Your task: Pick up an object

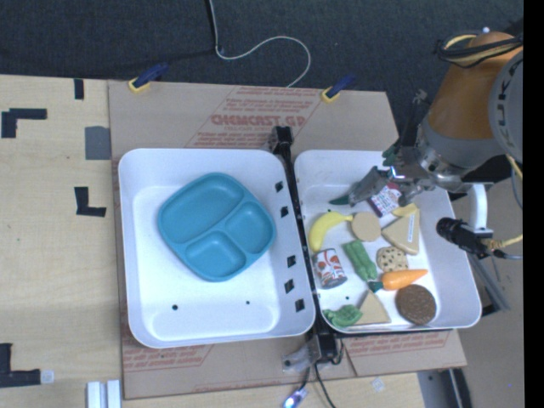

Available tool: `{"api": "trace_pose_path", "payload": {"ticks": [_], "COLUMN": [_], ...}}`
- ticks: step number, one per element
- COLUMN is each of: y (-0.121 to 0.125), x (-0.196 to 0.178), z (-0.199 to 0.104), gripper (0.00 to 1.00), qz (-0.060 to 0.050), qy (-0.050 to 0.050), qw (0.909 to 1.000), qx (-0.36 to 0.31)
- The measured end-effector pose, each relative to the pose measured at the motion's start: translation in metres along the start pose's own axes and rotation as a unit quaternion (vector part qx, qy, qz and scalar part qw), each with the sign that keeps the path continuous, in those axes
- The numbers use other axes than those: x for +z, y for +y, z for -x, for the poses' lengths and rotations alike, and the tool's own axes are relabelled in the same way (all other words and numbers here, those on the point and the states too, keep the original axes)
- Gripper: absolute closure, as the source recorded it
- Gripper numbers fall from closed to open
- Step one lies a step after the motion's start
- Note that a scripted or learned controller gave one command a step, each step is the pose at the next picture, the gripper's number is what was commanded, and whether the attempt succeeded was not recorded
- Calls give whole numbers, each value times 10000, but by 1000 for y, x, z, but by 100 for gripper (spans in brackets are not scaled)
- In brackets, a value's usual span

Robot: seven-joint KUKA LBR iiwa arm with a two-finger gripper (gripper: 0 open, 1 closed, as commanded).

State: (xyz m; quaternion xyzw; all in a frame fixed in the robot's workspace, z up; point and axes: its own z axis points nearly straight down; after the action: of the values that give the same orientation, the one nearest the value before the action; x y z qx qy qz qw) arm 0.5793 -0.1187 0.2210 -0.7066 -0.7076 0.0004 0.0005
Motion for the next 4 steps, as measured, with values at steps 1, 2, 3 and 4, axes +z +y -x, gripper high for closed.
{"api": "trace_pose_path", "payload": {"ticks": [1,2,3,4], "y": [-49,-49,-51,-96], "x": [-166,-165,-205,-302], "z": [-22,-22,-92,-135], "gripper": [0,100,100,100], "qz": [93,4,24,59], "qy": [-8,-5,7,10], "qw": [10000,10000,10000,10000], "qx": [-10,-6,-37,-31]}}
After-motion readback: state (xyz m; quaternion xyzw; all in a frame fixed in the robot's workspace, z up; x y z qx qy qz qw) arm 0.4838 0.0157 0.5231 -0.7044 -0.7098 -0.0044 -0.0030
